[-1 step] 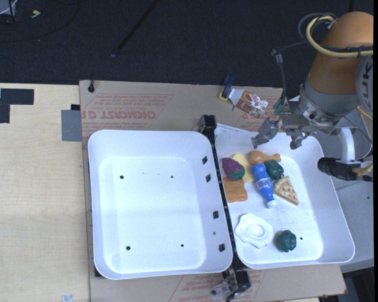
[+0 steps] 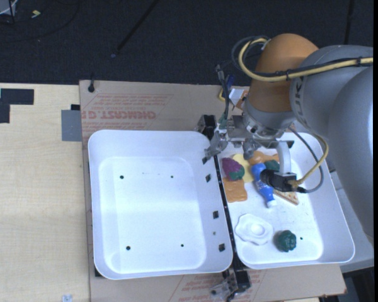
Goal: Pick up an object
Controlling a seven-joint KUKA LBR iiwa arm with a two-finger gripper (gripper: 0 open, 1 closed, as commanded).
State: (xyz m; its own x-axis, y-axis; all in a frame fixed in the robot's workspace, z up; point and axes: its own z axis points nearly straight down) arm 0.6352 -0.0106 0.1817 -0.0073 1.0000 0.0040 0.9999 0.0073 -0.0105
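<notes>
Two shallow white bins sit side by side on the bench: the left bin [image 2: 107, 168] and the right bin [image 2: 331, 231]. The arm [image 2: 331, 99], grey with an orange band [image 2: 283, 58], reaches in from the right over the far part of the right bin. The gripper [image 2: 242, 145] hangs above the far left corner of that bin; whether it is wide or narrow cannot be told. All objects lie in the right bin. Just below the gripper lies one purple piece [image 2: 230, 167], touching one green piece [image 2: 235, 174], with one orange slab [image 2: 235, 190] nearer. To their right lies one blue tube [image 2: 263, 182]. Toward the near side sit one white fried-egg toy [image 2: 254, 229] and, just beside it on the right, one dark green ball [image 2: 286, 240].
</notes>
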